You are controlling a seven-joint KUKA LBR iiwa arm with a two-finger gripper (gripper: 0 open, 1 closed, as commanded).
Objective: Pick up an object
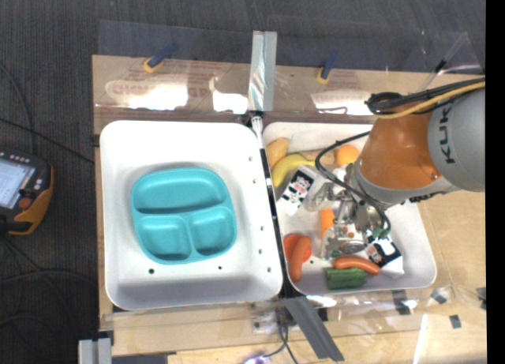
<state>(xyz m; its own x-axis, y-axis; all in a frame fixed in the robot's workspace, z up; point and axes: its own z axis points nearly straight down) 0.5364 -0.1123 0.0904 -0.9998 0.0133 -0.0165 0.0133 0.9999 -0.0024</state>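
Note:
My gripper (347,232) reaches down into the right bin (418,272) from the arm's orange band, over a cluster of toy food. Right beneath it lie an orange carrot piece (326,220) and a red-orange sausage shape (355,264). A green piece (345,278) sits at the bin's front. A red-orange pepper (297,252) rests at the front left. A yellow banana (286,166) and an orange fruit (346,155) lie at the back. Nothing shows clearly between the gripper's tips.
The left bin (118,197) holds a teal divided tray (185,212). A black-and-white card (297,190) lies beside the banana, and a small dark block (386,252) sits right of the gripper. A handheld pendant (20,189) rests at the far left.

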